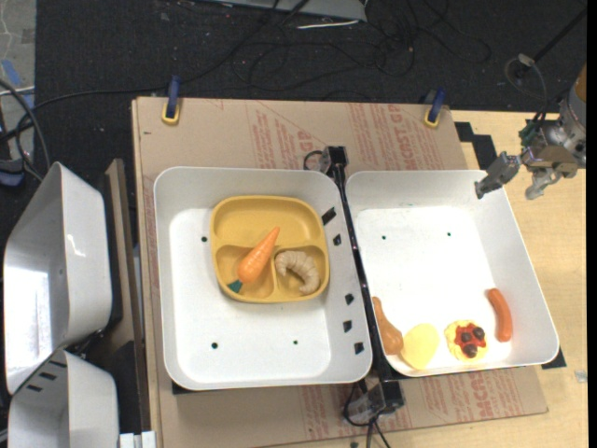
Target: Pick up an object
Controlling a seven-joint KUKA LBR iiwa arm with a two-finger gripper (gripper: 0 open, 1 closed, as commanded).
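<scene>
While the gripper (514,181) hangs beyond the right bin's (438,213) far right corner, its jaws look spread, seemingly holding nothing; a sausage (501,314) lies inside.

The arm's pincer (516,181) hangs at the right edge, its two fingers spread wide apart.

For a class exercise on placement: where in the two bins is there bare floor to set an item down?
Right bin: the whole upper floor, above the sausage and lemon slice; its near edge is crowded. Left bin: a strip below the yellow plate.
</scene>
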